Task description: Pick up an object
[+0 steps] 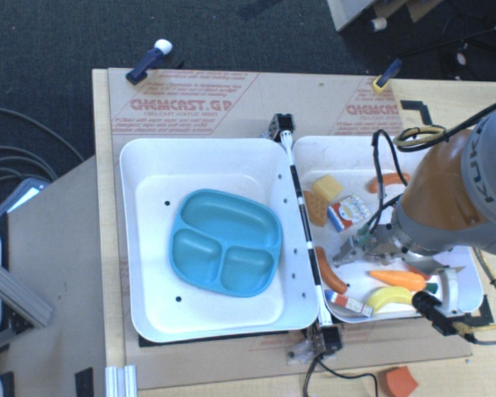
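The right bin [335,149] holds several small toy foods. A tan bread-like piece [322,197] and a small white, red and blue carton [348,213] lie at its back left. A red-brown sausage [331,272] lies along the left wall. An orange carrot [399,279] and a yellow banana [388,300] lie at the front. My gripper [360,251] reaches in from the right and hangs low over the bin's middle, between the carton and the carrot. Nothing visibly sits in it. The arm hides part of the bin's right side.
The left bin [140,222] holds a blue divided plate [226,242]. A black divider clip [281,126] marks the seam between the bins. A blue-handled clamp [149,62] and a yellow one [387,74] sit at the bench's back edge. An orange block [398,380] lies in front.
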### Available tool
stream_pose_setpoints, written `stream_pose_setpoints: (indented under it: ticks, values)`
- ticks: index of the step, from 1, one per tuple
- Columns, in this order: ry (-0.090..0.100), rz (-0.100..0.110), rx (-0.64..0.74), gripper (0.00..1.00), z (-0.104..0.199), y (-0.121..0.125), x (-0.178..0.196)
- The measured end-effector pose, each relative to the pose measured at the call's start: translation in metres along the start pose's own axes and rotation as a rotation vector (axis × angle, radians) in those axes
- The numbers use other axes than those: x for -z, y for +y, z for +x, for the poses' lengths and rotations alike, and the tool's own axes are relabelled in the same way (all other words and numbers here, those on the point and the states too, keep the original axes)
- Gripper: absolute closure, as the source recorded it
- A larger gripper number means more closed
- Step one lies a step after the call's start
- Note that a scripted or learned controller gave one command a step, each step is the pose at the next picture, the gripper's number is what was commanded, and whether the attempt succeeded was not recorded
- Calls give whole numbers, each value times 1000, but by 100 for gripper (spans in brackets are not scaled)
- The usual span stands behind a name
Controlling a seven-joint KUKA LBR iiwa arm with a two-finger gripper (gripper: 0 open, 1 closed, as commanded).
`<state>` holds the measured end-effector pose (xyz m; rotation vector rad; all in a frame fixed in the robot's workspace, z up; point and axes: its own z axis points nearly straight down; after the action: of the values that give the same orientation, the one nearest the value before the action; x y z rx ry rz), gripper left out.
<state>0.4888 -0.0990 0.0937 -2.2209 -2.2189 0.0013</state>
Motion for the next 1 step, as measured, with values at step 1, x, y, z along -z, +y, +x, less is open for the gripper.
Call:
stream_pose_setpoints:
  ticks: [1]
  values:
    - [0, 0, -1, 100, 0, 0, 10]
